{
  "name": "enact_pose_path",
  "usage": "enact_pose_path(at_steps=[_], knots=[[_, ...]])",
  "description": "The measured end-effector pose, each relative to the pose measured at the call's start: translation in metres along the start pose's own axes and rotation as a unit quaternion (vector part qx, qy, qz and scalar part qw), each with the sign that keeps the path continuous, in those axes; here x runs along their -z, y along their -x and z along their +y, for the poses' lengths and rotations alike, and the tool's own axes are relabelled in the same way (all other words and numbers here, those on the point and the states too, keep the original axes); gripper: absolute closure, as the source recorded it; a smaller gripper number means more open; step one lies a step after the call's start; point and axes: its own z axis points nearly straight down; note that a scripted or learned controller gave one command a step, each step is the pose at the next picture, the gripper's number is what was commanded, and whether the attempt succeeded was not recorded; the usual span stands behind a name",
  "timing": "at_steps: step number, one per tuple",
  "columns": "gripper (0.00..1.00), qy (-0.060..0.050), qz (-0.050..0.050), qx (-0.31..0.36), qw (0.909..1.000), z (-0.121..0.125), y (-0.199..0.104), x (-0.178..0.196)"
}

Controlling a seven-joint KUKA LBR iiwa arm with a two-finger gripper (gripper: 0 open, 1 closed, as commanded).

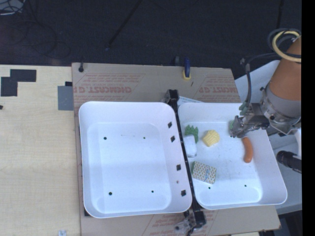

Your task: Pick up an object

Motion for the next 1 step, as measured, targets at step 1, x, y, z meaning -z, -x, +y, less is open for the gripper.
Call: enact_pose_path(at_steps=[1], knots=[[1.0,-0.011,0.001,-0.002,0.9999,-0.0046,0.0024,0.0002]])
